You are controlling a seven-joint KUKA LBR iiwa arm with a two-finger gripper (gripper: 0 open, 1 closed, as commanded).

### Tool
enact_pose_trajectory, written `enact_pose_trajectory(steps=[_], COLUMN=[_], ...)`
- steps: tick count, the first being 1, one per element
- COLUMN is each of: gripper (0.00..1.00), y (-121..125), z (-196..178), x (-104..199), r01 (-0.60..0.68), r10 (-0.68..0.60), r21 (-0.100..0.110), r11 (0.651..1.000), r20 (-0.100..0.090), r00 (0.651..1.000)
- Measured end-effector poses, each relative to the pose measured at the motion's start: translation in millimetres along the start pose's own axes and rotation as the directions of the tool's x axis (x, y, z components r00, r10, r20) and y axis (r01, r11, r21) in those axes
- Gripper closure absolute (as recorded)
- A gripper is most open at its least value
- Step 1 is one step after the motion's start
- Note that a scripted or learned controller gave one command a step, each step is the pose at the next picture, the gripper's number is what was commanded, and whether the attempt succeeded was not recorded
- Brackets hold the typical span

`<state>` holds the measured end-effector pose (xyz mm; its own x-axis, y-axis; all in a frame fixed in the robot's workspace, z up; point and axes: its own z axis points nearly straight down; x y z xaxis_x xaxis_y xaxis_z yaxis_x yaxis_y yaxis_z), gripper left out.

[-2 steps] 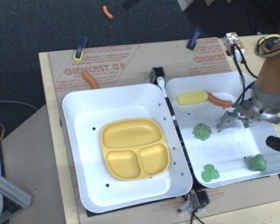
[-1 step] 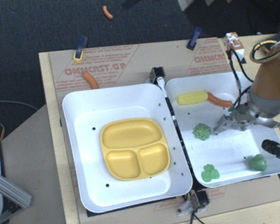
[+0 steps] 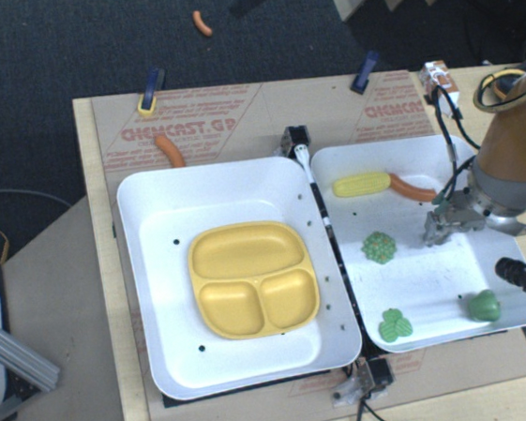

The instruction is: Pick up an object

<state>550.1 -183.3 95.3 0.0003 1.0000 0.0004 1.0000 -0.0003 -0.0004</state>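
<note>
Looking at the camera view, you see the gripper (image 3: 440, 228) low in the right bin (image 3: 428, 332), fingertips blurred; cannot tell its state. Nearest it: broccoli (image 3: 378, 246), sausage (image 3: 413, 189) partly behind cables.

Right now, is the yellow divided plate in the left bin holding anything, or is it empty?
Empty. The yellow divided plate shows three bare compartments; it sits right side up in the left bin.
</note>
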Motion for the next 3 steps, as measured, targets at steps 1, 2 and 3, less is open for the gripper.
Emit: enact_pose_trajectory(steps=[1,2,3], gripper=[1.0,1.0,1.0], y=[3,-2,-2], z=[-61,-122,-130], x=[-8,-13,-13], r01=[0.0,0.0,0.001], r10=[0.0,0.0,-0.001], r21=[-0.007,-0.009,-0.005], r11=[1.0,1.0,1.0], r20=[0.004,0.005,0.003], r00=[1.0,1.0,1.0])
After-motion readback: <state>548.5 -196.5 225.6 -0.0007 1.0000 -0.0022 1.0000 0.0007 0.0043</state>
